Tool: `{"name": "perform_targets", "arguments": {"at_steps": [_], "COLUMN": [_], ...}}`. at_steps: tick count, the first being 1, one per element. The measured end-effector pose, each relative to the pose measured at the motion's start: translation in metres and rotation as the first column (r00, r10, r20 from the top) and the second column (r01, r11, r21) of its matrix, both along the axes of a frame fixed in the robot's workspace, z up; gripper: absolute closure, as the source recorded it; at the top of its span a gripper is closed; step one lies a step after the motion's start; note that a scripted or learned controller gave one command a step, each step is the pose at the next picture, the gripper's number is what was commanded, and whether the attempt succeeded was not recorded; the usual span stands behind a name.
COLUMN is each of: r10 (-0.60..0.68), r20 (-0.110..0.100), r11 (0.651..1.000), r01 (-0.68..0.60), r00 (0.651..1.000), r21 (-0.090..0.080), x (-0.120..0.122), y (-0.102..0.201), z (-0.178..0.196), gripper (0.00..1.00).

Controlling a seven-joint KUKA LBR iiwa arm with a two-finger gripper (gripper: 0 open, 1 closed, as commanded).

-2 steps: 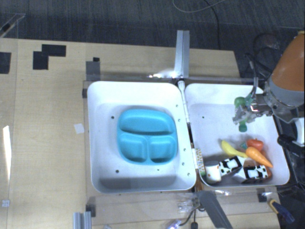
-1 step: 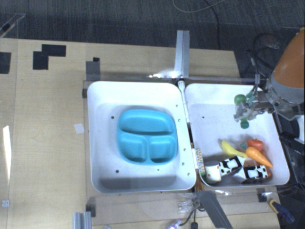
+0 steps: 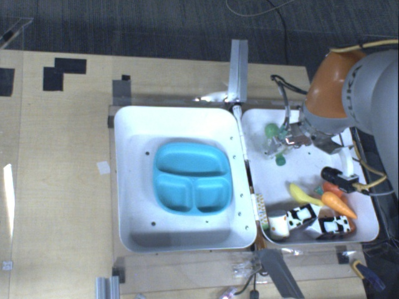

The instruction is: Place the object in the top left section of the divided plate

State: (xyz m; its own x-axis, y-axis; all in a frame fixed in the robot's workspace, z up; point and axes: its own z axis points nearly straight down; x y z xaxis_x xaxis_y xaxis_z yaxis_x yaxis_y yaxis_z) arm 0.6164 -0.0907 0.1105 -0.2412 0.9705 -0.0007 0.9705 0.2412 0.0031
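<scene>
While the arm (image 3: 368, 86) reaches over the right bin (image 3: 374, 229), the blue divided plate (image 3: 190, 176) sits well apart to the claw's left in the left bin (image 3: 124, 167), its single long section on the far side. Toys (yellow banana (image 3: 303, 195), carrot (image 3: 340, 204), cow (image 3: 302, 215)) lie nearer the camera than the claw (image 3: 278, 143). Small green bits (image 3: 272, 130) show at the claw; whether it grips them, or is released, cannot be told. The wrist hides the bin's far corner.

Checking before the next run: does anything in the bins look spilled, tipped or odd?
Nothing stands out. The blue plate lies flat in the left bin; the toys, among them a banana and carrot, lie loose in the right bin.
</scene>
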Motion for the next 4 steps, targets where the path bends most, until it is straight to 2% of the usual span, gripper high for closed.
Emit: {"name": "perform_targets", "arguments": {"at_steps": [1,2,3,4], "r10": [0.383,0.578,0.846,0.904], "r20": [-0.01,-0.03,-0.001,0.001], "r11": [0.924,0.816,0.534,0.428], "r01": [-0.383,-0.578,-0.845,-0.904], "r00": [0.924,0.815,0.534,0.428], "r21": [0.003,0.013,-0.014,-0.007], "x": [0.012,0.029,0.011,-0.047], "y": [-0.003,-0.009,-0.007,-0.016], "z": [-0.022,-0.023,-0.02,0.007], "gripper": [1.0,1.0,1.0,1.0]}}
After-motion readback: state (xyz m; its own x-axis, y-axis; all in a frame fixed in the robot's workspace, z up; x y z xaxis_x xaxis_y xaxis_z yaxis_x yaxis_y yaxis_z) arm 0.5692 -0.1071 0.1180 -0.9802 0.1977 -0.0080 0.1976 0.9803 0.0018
